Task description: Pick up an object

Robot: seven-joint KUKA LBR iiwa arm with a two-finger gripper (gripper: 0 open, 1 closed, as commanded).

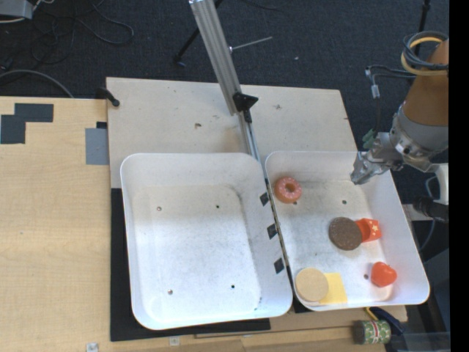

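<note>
The right bin (396, 196) holds a pink frosted donut (287, 190) near its far left corner. A brown round cookie (344, 234) lies in the middle with an orange-red piece (369, 229) touching its right side. A red rounded object (383, 273) sits near the front right. A tan round cracker (312, 284) overlaps a yellow cheese slice (335, 289) at the front edge. My gripper (362, 171) hangs over the bin's far right corner, apart from every object, nothing visible between its fingers.
The left bin (146, 196) stands beside the right one, with black clips (272, 230) along the shared edge. A slanted aluminium rail (220, 57) rises behind the bins. A small green can (375, 333) lies on the bench in front of the right bin.
</note>
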